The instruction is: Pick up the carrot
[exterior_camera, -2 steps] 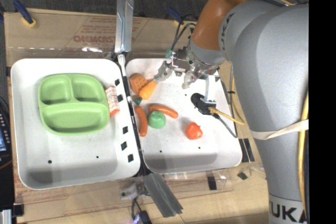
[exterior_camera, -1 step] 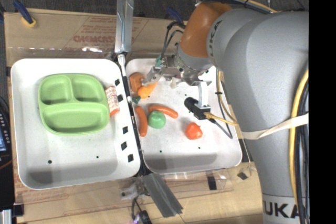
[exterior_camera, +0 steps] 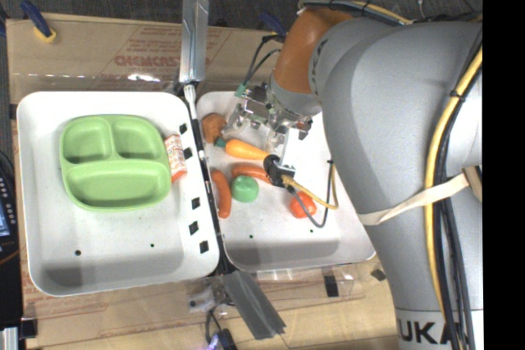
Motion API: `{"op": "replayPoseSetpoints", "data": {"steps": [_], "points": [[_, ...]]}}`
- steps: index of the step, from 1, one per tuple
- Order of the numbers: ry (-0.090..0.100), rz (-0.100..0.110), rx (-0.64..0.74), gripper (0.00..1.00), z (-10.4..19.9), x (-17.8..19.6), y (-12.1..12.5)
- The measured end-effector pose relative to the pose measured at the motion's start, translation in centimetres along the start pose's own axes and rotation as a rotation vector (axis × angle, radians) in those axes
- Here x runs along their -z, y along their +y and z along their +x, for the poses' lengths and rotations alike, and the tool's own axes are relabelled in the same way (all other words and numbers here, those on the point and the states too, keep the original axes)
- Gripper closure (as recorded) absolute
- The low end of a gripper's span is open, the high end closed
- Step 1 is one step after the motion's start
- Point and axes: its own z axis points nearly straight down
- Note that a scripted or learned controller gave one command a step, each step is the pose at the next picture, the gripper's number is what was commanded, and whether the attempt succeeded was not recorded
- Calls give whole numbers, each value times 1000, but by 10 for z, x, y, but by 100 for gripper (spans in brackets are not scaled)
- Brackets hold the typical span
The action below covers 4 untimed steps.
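The carrot (exterior_camera: 244, 149), orange and tapered, lies in the upper left part of the right bin (exterior_camera: 271, 246). My gripper (exterior_camera: 261, 125) hangs just above and slightly right of it, near the bin's far wall. The metal of the wrist hides the gripper's tip, and I cannot see whether it touches the carrot.
Around the carrot lie a brown piece (exterior_camera: 213, 127), a reddish sausage (exterior_camera: 248, 172), a green ball (exterior_camera: 244, 189), an orange sausage (exterior_camera: 221, 193) and an orange piece (exterior_camera: 302, 206). The left bin (exterior_camera: 107, 254) holds a green divided plate (exterior_camera: 115, 161) and a small bottle (exterior_camera: 175, 156).
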Motion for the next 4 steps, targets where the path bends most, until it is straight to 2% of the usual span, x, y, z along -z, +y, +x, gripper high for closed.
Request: {"op": "replayPoseSetpoints", "data": {"steps": [1, 2, 3, 4], "points": [[-1, 7, -163, 0, -14, -2, -17], [-1, 12, -158, 100, -13, 8, -18], [-1, 0, 340, 100, -102, 69, -21], [0, 4, 250, 100, -13, -1, -60]]}}
